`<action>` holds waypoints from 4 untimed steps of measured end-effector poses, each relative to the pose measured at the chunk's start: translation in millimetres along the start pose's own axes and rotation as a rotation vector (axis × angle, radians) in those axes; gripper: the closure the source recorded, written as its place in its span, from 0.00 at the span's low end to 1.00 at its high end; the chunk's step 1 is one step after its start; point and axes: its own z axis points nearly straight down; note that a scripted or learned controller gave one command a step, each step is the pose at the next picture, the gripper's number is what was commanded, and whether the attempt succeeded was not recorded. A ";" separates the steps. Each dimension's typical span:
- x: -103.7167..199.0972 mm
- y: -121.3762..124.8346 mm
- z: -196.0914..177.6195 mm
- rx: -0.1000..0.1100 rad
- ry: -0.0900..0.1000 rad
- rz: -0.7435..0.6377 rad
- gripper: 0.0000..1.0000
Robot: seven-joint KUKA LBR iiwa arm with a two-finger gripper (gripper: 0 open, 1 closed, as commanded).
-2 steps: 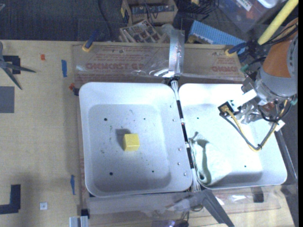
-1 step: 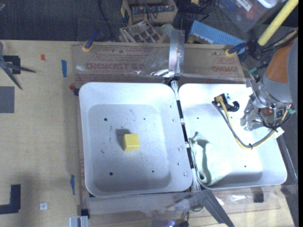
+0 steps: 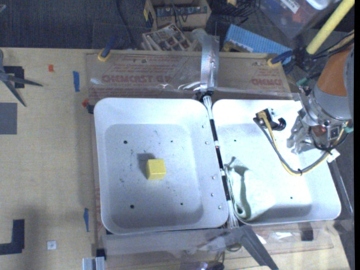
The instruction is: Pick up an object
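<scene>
Nearest to me, a pale curved thing (image 3: 242, 192) lies in the right bin (image 3: 318, 206), tight against that bin's left wall and close to its front corner. Its outline blends into the white plastic, so I cannot make out what it is. From that side I see little room to come in: the wall and the seam (image 3: 216, 148) where the two bins meet are right beside it.

In the left bin (image 3: 104, 167) a yellow block (image 3: 156, 168) sits alone near the middle of the floor, well apart from all four walls, with open floor on every side.

My gripper (image 3: 299, 144) hangs over the right side of the right bin, near its far-right wall and well apart from both things. I see nothing in it. At this slant, and with the wrist hardware crowding it, I cannot tell whether the hand is released or clenched. The arm's orange band (image 3: 333, 79) is cut off at the right edge of the view.

Behind the bins a strip of brown cardboard (image 3: 147, 75) runs along their far rims.
</scene>
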 end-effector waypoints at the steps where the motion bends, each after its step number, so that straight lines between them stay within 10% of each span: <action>1: 0.8 -0.9 -9.8 0.000 -0.001 -0.004 1.00; 4: -5.2 7.1 -4.9 0.000 0.000 0.060 1.00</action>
